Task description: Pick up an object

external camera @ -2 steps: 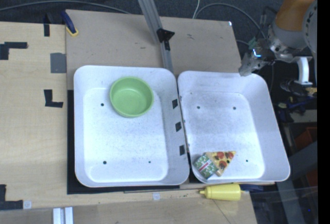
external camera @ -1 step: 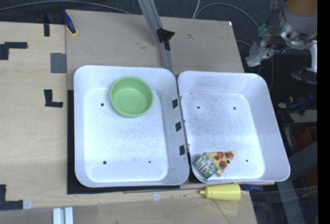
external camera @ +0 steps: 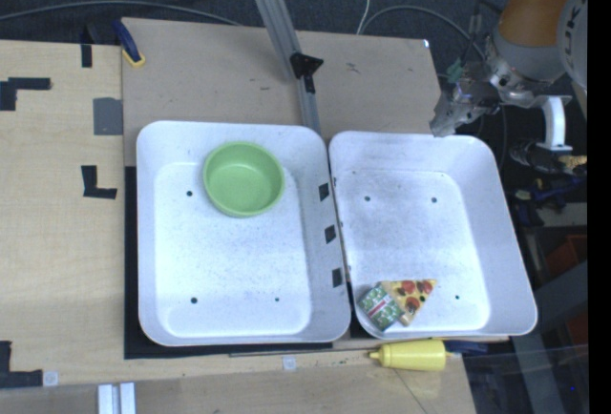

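Observation:
A light green bowl (external camera: 243, 178) sits upright in the back half of the left bin (external camera: 162, 307). In the right bin (external camera: 496, 212), a small printed packet (external camera: 393, 300) with red, yellow and green markings lies at the front left corner. A yellow bottle (external camera: 413, 355) lies on its side on the bench just outside that bin's front rim. My gripper (external camera: 447, 122) hangs above the right bin's back rim, near its back right corner, far from all three objects. Nothing shows between its fingertips.
A grey metal pole (external camera: 277, 11) slants over the bench behind the bins. Cables loop across the dark floor at the back. The arm (external camera: 539, 11) with its orange band stands at the upper right. Bare wooden bench lies to the left.

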Available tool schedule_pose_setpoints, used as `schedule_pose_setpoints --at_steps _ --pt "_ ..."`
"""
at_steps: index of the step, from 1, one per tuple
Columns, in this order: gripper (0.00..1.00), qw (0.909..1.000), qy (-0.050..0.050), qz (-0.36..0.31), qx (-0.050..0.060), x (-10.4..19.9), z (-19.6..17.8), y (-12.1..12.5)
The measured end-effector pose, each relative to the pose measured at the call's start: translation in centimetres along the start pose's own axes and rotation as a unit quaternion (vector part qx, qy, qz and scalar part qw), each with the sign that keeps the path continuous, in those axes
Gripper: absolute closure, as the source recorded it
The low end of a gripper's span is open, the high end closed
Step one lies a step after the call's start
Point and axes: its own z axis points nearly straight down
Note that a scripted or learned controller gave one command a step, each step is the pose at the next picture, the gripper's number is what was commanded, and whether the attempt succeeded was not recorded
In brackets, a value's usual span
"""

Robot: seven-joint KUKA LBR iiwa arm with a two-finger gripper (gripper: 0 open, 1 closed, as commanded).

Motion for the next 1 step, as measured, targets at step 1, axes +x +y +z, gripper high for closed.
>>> schedule_pose_setpoints --at_steps 1 --pt "1.0 1.0 0.0 0.0 0.0 4.6 -0.06 -1.61"
